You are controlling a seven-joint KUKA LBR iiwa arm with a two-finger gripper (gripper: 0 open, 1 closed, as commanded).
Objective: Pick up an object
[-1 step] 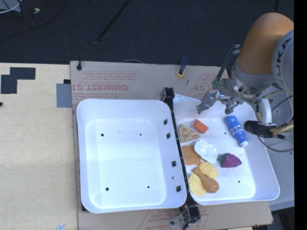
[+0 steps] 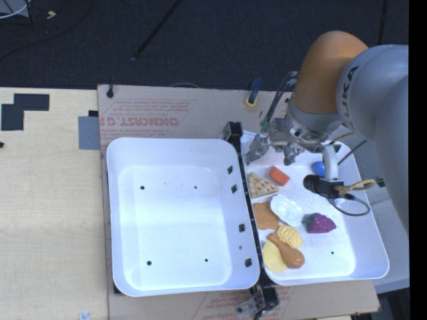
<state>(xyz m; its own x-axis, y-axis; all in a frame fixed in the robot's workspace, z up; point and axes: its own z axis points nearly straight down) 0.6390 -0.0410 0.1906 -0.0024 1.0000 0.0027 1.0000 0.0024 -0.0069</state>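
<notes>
My gripper hangs over the far part of the right bin, open, with nothing between its fingers. Just in front of it lies a small orange piece, and to that piece's left a tan waffle wedge. Further forward are a white object, a purple bunch of grapes, a brown slab, a ridged yellow piece and an orange drumstick on a yellow lump. A blue object shows behind a black cable part.
The left bin stands beside the right one, joined by a black clip strip. Both rest on a cardboard sheet on the wooden bench. The arm's grey body fills the upper right.
</notes>
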